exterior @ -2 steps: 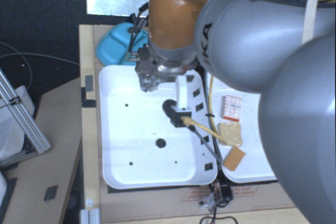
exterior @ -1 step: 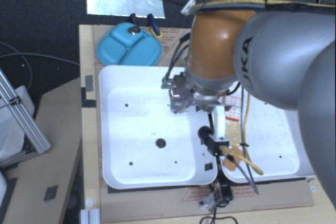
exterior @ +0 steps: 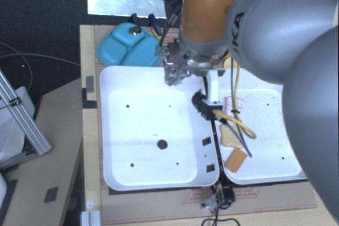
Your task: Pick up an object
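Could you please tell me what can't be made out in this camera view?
- Pincer: small and blurred under the wrist; open or shut is unclear.
- Right bin: its right part is covered by the grey arm.
- Blue object behind the left bin: its right end is hidden by the wrist.

"KA" on the arm (exterior: 265, 24)
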`<state>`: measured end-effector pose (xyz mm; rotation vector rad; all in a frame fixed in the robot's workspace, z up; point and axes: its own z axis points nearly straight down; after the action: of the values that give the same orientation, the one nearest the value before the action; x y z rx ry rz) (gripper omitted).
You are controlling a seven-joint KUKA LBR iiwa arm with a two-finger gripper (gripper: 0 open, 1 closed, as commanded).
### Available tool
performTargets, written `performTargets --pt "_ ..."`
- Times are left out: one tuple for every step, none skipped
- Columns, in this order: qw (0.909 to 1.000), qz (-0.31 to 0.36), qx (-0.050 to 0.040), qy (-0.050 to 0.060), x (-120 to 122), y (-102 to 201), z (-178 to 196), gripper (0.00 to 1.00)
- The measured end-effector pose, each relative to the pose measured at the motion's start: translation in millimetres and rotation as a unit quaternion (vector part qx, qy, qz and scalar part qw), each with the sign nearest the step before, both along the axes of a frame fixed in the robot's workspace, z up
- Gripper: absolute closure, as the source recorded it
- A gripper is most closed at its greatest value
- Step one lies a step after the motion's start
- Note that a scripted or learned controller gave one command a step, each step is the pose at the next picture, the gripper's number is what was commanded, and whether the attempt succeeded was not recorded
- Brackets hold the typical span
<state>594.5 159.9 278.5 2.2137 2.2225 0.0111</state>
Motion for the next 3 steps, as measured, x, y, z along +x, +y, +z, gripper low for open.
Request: performTargets --pt "1.0000 0.000 0.0014 -0.001 -48 -15 105 1.00" --pt "1.0000 -0.002 -0.0002 0.003 -105 -50 119 1.00" --pt "1.0000 0.002 0.0003 0.002 -88 -4 131 1.00"
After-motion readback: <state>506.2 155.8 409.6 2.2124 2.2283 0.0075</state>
